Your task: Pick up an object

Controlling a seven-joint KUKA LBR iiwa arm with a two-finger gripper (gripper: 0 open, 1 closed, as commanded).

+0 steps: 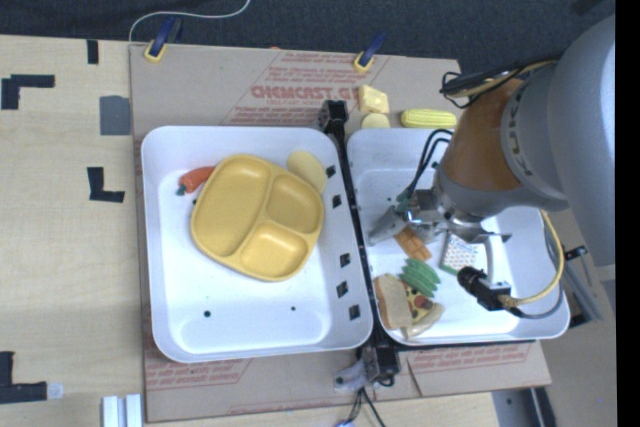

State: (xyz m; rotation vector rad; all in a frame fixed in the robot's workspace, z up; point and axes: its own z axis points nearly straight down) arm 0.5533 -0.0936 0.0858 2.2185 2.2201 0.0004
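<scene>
My gripper hangs low in the right bin, near the middle of it, under the orange-banded wrist. Just below it lies a small orange piece. A green leafy toy and a pizza-slice toy lie nearer the front edge. A white speckled piece sits to the right of the orange one. The arm hides the bin's right part.
The left bin holds a yellow divided plate, an orange carrot-like toy and a pale yellow piece. Behind the right bin, on the cardboard, lie a cheese wedge, a pale lump and a corn cob.
</scene>
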